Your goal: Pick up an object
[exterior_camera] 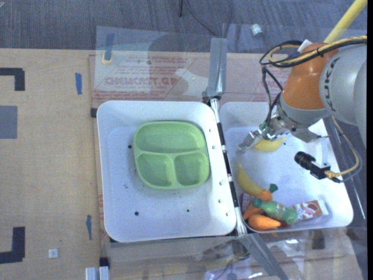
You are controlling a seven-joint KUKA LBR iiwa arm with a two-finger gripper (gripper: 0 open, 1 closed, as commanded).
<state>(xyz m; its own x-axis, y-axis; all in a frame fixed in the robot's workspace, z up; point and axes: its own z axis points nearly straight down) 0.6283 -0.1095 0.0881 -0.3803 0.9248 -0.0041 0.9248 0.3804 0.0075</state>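
Two bins: side by side on table [46, 174].
Arm [332, 80]: enters from right, wrist bent down over right bin [344, 206].
Left bin [116, 214]: green divided plate [172, 154].
Pincer [263, 134]: fingers clamped on yellow object [271, 144], far part of bin.
Banana [249, 181]: long axis diagonal, mid-bin, beside carrots [263, 214].

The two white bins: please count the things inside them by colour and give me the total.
Green: 2, the divided plate in the left bin and a small green item in the right bin
Yellow: 2, the banana and a yellow piece under the gripper
Orange: 2 carrots
Red-brown: 1 packet
Total: 7
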